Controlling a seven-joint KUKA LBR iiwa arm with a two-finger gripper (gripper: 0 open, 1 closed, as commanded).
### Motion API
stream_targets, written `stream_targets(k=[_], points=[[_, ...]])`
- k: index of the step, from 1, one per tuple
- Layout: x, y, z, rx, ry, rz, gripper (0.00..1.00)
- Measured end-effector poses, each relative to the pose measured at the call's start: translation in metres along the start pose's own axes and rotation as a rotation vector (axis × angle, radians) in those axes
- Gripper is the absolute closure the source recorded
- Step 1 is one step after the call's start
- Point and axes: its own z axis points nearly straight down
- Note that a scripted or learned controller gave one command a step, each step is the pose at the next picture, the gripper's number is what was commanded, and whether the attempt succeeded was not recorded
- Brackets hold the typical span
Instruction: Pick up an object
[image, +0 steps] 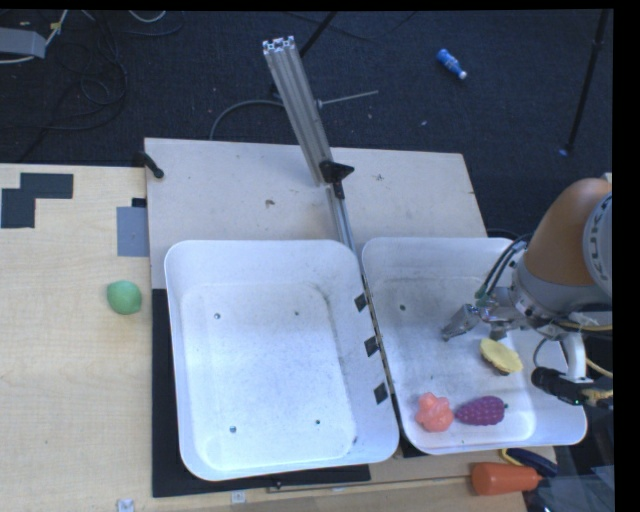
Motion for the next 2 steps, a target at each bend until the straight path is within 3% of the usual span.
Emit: stream_targets(k=[1, 2], points=[[-0.001, 0.001, -0.012, -0.003, -0.001, 0.001, 1.0], [-0.007, 0.002, -0.073, -0.005, -0.001, 0.001, 1.0]])
